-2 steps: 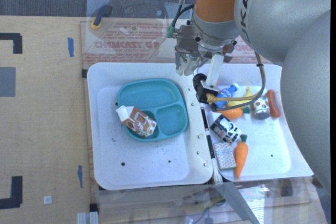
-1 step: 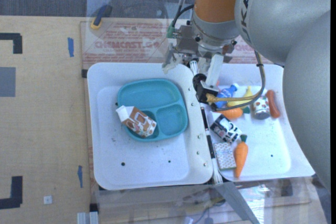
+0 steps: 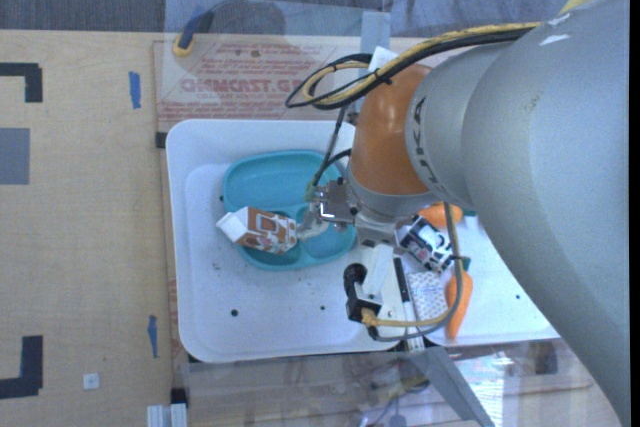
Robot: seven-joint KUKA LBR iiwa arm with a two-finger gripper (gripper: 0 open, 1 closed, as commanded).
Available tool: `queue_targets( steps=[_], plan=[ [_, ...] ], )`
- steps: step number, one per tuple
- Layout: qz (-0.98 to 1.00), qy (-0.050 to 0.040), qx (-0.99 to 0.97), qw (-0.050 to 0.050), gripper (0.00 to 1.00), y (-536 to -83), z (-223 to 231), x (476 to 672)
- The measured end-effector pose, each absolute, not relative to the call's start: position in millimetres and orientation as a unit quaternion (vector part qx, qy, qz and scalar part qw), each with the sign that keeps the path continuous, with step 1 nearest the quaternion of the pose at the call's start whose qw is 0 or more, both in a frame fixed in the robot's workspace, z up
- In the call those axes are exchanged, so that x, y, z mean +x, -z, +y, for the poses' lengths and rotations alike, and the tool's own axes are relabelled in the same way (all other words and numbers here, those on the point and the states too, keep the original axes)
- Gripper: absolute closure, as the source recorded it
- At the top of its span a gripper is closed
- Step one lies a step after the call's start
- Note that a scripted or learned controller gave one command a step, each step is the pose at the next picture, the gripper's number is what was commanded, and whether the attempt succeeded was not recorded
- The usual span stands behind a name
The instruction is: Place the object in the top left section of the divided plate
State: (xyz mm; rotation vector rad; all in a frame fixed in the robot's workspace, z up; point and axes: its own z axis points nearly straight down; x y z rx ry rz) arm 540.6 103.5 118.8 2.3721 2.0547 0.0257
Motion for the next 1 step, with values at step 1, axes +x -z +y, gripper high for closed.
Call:
queue_targets(
  steps=[1],
  plan=[
    [0.767, -0.0002, 0.642, 0.001, 0.00, -288.7, 38.3, 585.0]
  ],
)
